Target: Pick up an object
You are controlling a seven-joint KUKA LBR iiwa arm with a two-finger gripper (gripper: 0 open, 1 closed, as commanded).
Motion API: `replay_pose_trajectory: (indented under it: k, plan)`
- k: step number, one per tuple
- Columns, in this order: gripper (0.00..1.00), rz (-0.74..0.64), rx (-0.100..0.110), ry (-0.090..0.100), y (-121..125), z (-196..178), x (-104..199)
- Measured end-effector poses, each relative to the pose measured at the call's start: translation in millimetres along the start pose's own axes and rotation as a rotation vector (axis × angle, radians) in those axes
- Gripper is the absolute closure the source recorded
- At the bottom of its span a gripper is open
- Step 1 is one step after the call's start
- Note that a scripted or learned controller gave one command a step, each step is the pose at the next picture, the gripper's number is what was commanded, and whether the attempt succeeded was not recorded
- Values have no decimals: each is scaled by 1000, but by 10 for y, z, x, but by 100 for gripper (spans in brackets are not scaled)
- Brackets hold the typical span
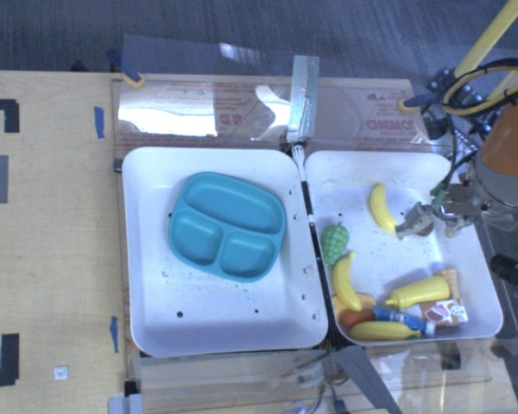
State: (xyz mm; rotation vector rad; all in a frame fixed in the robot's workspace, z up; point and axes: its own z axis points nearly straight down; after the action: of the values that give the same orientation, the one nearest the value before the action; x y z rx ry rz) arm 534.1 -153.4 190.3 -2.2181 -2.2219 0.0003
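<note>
My gripper (413,223) hangs over the upper right part of the right bin (469,261), reaching in from the right. A small yellow banana (381,207) lies just to its left, apart from it. Lower in the bin lie a green bumpy item (334,241), a longer yellow banana (345,285), a yellow squeeze bottle (419,291), a small printed carton (447,314), a blue-and-white tube (401,319) and an orange-red piece (354,317). I see nothing held in the gripper.
The left bin (142,266) holds a blue divided plate (227,227). A divider ridge (306,222) separates the two bins. Clear plastic sheeting (242,110) lies behind them. Cables and the arm's body (501,145) stand at the right.
</note>
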Motion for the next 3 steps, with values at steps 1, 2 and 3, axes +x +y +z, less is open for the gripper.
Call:
replay_pose_trajectory:
  k: [1, 2, 3]
  plan:
    - [0, 32, 8, 1, 406, 694, 250]
    - [0, -112, -8, -2, 60, 1028, 314]
    - [0, -92, -7, -2, 759, 1033, 524]
